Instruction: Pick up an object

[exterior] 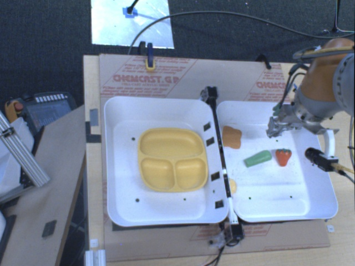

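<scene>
Camera view, gripper: the gripper (275, 127) hangs over the far part of the right bin (316, 204); whether it is released or clenched, cannot tell; nothing visibly held.
Objects: orange piece (232, 137) at the bin's left; green piece (258, 159) and red strawberry-like toy (283, 156) side by side, just near of the gripper.
Progress: judged early; every object lies on the bin floor; descent, grasp and lift all remain.
Surface: left bin (119, 165) bears a yellow divided plate (172, 158); cardboard sheet (183, 76) beneath both.
Room: dark carpet (44, 32) beyond; cables trailing.
</scene>
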### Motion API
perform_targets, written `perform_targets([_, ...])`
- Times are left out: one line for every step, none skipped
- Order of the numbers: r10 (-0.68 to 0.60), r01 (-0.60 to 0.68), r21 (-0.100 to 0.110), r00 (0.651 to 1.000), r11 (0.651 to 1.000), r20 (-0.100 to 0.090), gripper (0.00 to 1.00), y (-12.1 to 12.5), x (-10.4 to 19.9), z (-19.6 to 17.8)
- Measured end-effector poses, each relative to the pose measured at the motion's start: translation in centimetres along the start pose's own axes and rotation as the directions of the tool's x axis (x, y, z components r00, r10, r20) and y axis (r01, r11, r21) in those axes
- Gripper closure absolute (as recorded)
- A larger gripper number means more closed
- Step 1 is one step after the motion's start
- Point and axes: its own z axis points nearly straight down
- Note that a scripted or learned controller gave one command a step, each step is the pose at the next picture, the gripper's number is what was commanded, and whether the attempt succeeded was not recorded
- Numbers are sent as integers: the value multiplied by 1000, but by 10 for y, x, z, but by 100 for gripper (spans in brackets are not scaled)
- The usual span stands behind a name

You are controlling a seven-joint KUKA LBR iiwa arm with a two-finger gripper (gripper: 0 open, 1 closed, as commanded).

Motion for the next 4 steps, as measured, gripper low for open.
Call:
perform_targets([0, 0, 0, 1000, 1000, 0, 100, 0, -3, -64])
perform_targets([-1, 1, -1, 1000, 1000, 0, 100, 2, -4, -119])
perform_targets([-4, 4, 6, 1000, 1000, -3, 100, -21, 52, -120])
perform_targets([-5, 5, 7, 1000, 1000, -3, 100, -40, 112, -109])
